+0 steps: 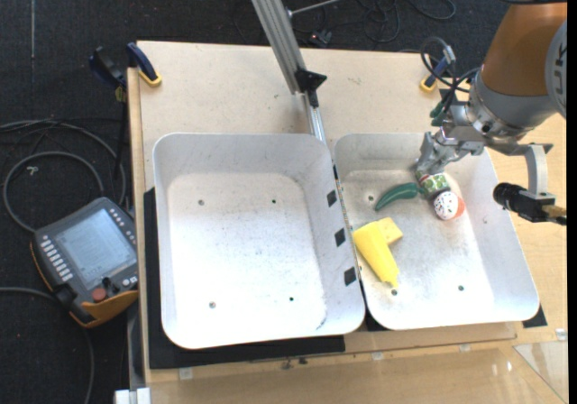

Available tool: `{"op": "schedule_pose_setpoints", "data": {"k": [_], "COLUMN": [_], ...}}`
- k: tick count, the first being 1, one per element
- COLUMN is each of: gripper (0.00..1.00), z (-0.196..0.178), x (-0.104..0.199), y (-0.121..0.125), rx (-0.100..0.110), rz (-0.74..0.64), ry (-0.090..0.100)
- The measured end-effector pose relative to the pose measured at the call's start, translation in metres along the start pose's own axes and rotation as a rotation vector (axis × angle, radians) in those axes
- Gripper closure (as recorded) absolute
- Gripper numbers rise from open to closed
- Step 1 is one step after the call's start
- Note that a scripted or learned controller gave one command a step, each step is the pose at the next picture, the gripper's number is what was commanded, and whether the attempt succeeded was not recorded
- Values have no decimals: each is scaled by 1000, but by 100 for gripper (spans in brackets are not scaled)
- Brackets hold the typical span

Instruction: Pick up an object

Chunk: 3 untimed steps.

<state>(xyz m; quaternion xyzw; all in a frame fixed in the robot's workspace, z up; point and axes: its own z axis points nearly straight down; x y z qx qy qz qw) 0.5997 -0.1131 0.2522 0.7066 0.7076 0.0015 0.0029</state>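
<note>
Grey arm (pixel 518 96) w/ orange band; blue cables; metal gripper (pixel 435 161).

The tool (pixel 436 160) looked like dull grey metal, and the arm casing (pixel 526 41) above it had a smooth, glossy orange-and-grey shell that caught the light. Just below the tool, the bin (pixel 491 289) that held the objects looked like matt white plastic, speckled with scuffs, as did the second bin (pixel 239 240) well to the tool's left; the yellow object (pixel 377 251) and the green piece (pixel 395 196) near the tool had a smooth plastic look. The desk (pixel 225 87) under both bins appeared to be pale, matt, unvarnished wood, and the slanted rail (pixel 275 19) rising from it looked like brushed metal.
</note>
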Motion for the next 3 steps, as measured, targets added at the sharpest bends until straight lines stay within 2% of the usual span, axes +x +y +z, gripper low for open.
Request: {"op": "schedule_pose_setpoints", "data": {"k": [1, 3], "gripper": [100, 100], "z": [-4, 20], "x": [47, 168], "y": [0, -11], "rx": [5, 8], "rz": [-6, -8], "ry": [3, 4]}}
